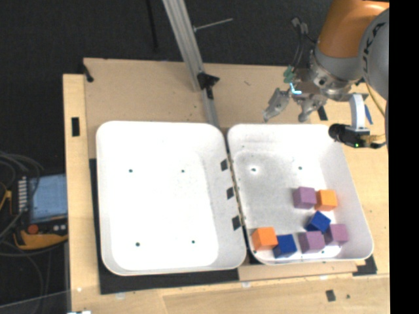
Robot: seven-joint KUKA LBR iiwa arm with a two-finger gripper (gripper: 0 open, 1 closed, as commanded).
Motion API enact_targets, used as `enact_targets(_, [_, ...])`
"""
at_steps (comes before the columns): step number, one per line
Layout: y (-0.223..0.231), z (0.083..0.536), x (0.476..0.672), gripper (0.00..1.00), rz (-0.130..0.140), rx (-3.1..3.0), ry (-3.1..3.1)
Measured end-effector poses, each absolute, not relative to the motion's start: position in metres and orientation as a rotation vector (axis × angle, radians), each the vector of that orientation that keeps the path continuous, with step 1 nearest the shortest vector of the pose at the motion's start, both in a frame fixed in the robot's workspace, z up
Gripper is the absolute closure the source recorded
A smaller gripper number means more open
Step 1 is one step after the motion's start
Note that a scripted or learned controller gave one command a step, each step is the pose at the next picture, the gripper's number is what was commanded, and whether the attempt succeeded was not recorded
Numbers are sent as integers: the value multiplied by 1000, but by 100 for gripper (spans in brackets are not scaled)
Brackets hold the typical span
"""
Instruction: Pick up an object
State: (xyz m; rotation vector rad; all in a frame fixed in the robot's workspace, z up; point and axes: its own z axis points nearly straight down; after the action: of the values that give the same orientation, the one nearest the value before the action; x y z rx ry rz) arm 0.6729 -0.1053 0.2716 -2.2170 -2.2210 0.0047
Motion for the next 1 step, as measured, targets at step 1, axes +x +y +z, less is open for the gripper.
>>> enact_targets(1, [-106,275,674,0,2,-2219,-2227])
